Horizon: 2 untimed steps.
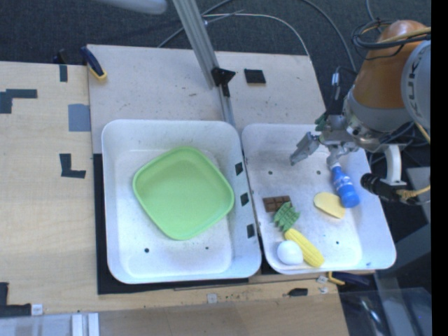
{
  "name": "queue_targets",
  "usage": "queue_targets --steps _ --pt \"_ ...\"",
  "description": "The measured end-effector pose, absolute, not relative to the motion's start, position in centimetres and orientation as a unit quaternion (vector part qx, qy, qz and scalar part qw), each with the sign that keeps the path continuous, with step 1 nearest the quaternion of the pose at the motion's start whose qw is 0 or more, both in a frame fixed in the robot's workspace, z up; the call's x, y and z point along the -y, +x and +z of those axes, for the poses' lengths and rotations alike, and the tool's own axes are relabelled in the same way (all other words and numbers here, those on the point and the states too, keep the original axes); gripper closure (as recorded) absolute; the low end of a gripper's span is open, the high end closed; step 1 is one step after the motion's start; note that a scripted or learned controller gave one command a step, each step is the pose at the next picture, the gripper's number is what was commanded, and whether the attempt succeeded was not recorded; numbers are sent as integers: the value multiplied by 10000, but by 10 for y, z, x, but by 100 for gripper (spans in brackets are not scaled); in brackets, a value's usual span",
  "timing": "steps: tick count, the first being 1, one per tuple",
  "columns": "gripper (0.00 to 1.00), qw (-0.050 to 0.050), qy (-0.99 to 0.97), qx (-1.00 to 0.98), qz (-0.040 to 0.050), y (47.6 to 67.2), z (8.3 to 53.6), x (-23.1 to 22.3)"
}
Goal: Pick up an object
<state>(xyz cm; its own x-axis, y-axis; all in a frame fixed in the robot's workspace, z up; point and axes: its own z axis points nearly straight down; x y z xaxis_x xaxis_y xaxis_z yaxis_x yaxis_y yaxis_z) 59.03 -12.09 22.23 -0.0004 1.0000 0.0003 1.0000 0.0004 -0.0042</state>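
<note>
White bins (112,208), wooden bench (35,187), dark floor (280,5)

We see a pale wooden bench (42,187) with dark tape marks (70,165) near its left edge, a lighter board (154,82) at its rear, dark carpeted floor (280,5) beyond crossed by cables (280,21), and a slanted metal post (203,40).

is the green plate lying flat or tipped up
Flat. The green plate rests right side up on the left bin floor, its rim showing all round and nothing on it.
</note>
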Motion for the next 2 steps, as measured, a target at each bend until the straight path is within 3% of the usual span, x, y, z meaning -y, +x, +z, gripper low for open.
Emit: queue_targets --steps 2 --pt "0 17 -7068 7074 14 588 135 119"
